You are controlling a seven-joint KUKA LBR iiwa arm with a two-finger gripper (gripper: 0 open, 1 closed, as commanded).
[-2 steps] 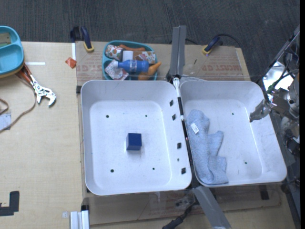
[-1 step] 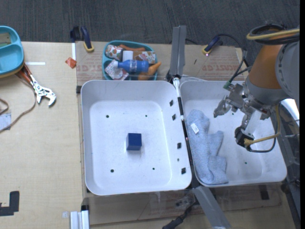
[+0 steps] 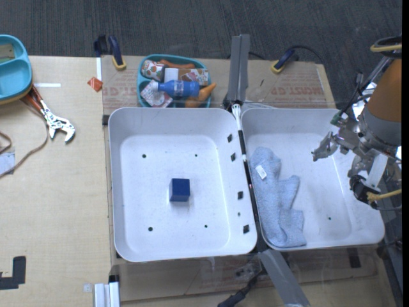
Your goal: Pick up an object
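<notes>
A small blue cube (image 3: 180, 190) rests on the floor of the left white bin (image 3: 121, 171), a little below its middle. A crumpled pale blue-grey cloth (image 3: 278, 197) lies in the left half of the right bin (image 3: 332, 232), running from its middle toward the front wall. My gripper (image 3: 327, 147) hangs over the right side of the right bin, below the orange band of the arm (image 3: 386, 98). It is to the right of the cloth and apart from it, with nothing seen in its grasp.
A teal bowl (image 3: 174, 82) full of small items stands behind the left bin. A wrench (image 3: 56, 125) and a light blue tray (image 3: 11, 66) lie on the wooden bench at the left. Clamps (image 3: 115, 51) sit along the back edge.
</notes>
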